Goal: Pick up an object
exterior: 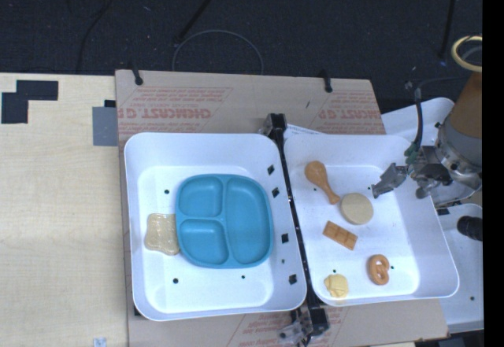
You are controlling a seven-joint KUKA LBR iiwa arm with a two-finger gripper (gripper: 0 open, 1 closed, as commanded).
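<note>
**Arm hangs over the right bin, toy food untouched below**

Your gripper (403, 179) sits at the far right side of the right bin (429, 275), its two dark fingers spread apart with nothing between them, just right of the round tan disc (357, 208). The grey arm (465, 145) enters from the right edge. On the smooth white plastic floor of that bin you see five small pieces: a tan wooden-looking spoon shape (321, 179) at the far left, the disc touching its tip, a flat brown ridged rectangle (340, 235) nearer, an orange pretzel (379, 268) near the front, and a lumpy pale yellow piece (336, 285) to its left. The left bin (142, 290) holds a glossy blue plate (223, 220) with three compartments; a pale, bumpy beige slab (161, 233) lies against its left edge. Both bins rest on a brown cardboard sheet (236, 105) printed with red lettering that faces away from you and cannot be read with certainty.
</note>
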